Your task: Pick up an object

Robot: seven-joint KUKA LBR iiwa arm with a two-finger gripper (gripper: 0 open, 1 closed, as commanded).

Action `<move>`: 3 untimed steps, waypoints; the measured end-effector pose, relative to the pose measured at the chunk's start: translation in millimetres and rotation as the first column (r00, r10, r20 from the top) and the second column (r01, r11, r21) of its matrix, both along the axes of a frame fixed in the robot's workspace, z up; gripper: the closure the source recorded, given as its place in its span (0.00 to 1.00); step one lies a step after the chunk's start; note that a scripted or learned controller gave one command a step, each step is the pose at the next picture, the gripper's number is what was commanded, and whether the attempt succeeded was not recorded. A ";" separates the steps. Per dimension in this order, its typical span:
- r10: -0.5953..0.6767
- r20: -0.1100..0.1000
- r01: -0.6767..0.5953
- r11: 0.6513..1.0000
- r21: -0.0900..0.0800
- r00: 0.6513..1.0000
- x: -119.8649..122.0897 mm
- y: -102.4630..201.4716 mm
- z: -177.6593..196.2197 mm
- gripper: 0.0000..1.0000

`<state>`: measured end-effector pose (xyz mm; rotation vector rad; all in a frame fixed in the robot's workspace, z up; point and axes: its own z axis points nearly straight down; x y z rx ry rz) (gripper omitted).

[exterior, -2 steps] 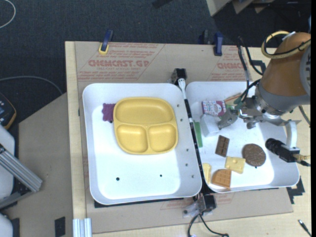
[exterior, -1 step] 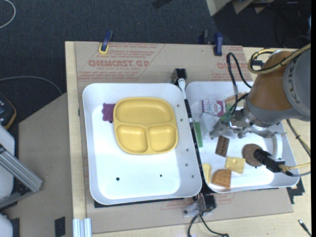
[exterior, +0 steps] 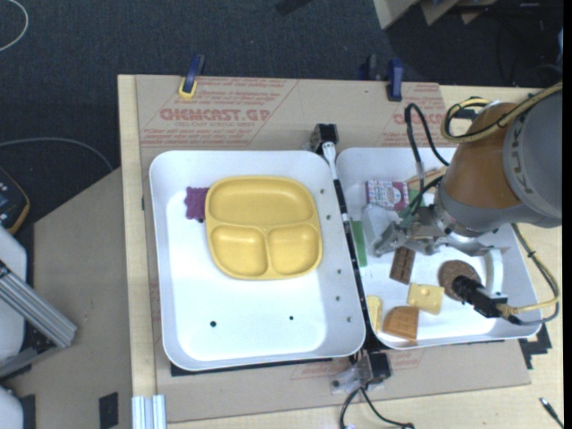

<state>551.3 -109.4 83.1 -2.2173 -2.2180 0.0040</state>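
Right bin (exterior: 447,333), near edge: toast-like brown piece (exterior: 401,323) at the front, small yellow bit (exterior: 373,311) just left of it by the bin wall. Yellow cheese wedge (exterior: 425,298) just behind the toast. Brown round cookie (exterior: 455,273) to the right of the cheese, partly under a black part of the arm's tooling.

Mid bin: dark brown bar (exterior: 403,264), upright-ish, directly below the gripper (exterior: 404,237). Gripper is low in the right bin, metal fingers splayed above the bar's top end; can't tell whether they are clamped on anything, and nothing is clearly seen between them. Green strip (exterior: 358,241) lies along the bin's left wall, left of the gripper. Arm (exterior: 487,170) comes in from the right, orange band over the bin's right half, cables looping at the top.

Far part of right bin: white and pink carton (exterior: 385,193), behind the gripper, close to it.

Left bin (exterior: 241,329): yellow three-compartment tray (exterior: 264,225) in the far half, compartments bare. Purple item (exterior: 195,203) at the tray's left edge, touching or tucked under, can't tell which. Two small dark specks on the near floor of the bin.

Bench (exterior: 223,105): cardboard sheet with red print behind the bins, yellow clamp (exterior: 189,83) at far left, blue clamp (exterior: 394,79) at far right.
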 end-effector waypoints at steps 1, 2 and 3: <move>-0.002 0.005 0.002 1.000 -0.001 1.000 0.9 -0.5 11.9 1.00; 0.001 0.012 -0.001 1.000 -0.004 1.000 -5.5 6.0 63.6 1.00; 0.001 0.014 -0.001 1.000 -0.004 1.000 -4.2 5.2 128.1 1.00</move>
